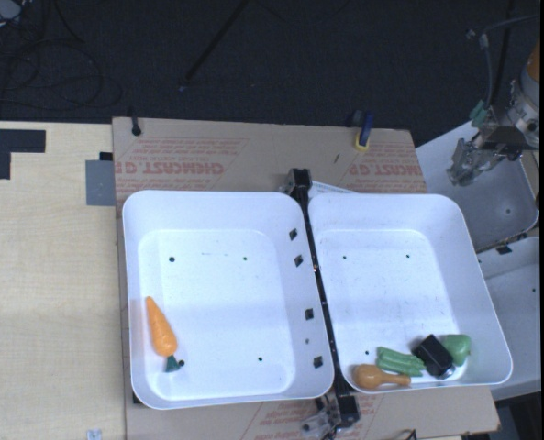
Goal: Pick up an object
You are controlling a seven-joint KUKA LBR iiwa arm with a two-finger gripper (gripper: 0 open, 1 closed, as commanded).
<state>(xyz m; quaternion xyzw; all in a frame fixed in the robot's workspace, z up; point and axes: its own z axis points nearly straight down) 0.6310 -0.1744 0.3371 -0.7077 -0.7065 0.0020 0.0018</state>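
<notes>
the two-finger gripper [471, 159] hangs at the far right, outside both bins and well apart from everything in them; whether it is spread or pressed together i cannot tell, since it is small and blurred there. nothing is between it and the bench that i can make out.

the candidates lie in two places. a plastic orange carrot with a dark green stub [160, 328] lies alone near the left wall of the left shallow white bin [207, 209], towards the near side. in the right shallow white bin [391, 211], the near right corner holds a cluster: a tan pear-shaped toy [378, 377], a green bean-like pod [399, 361], a black block [433, 355] and a rounded green piece [457, 346], touching or just beside one another.

the cluster is the risk, i judge: a descent there could land on two things at once, or hit the bin's sloped wall. the carrot, close to its wall, could roll away from a closing grasp.
</notes>
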